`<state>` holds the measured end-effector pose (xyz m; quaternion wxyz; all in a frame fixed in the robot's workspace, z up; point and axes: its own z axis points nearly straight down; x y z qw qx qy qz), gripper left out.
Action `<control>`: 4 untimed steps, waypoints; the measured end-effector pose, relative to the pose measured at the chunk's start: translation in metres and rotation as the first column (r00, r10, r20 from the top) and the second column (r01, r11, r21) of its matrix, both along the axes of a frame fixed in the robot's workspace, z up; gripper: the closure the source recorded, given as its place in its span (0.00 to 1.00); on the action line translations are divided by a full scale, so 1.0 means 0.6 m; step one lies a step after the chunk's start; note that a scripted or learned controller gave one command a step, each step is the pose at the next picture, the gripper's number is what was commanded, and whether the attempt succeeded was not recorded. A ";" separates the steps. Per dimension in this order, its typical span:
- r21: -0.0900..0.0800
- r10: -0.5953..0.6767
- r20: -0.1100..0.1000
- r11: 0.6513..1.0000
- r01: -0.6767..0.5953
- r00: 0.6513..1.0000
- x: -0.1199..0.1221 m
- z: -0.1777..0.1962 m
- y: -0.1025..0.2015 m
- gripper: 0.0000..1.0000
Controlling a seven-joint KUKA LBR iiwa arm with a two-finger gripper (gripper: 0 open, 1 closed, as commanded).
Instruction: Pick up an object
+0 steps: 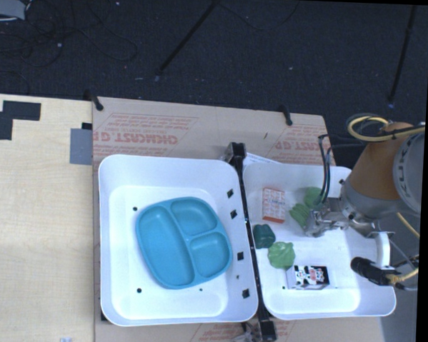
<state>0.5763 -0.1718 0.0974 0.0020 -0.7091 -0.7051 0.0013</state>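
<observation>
I see the arm (385, 176) entering from three o'clock, its orange band uppermost, the grey body beside it toward the edge. Wrist angled down and toward nine o'clock. The gripper (317, 223) sits low at the arm's tip, metallic, pointing to about eight o'clock. I cannot make out how its tip is set from here.
</observation>
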 end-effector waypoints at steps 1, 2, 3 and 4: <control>-0.001 -0.003 0.005 1.000 0.003 1.000 -0.003 0.102 -0.010 1.00; -0.002 0.003 0.007 1.000 -0.003 1.000 -0.013 0.204 -0.011 1.00; -0.002 0.006 0.008 1.000 -0.006 1.000 0.003 0.297 -0.019 1.00; 0.001 0.009 0.002 1.000 -0.009 1.000 0.013 0.270 0.069 1.00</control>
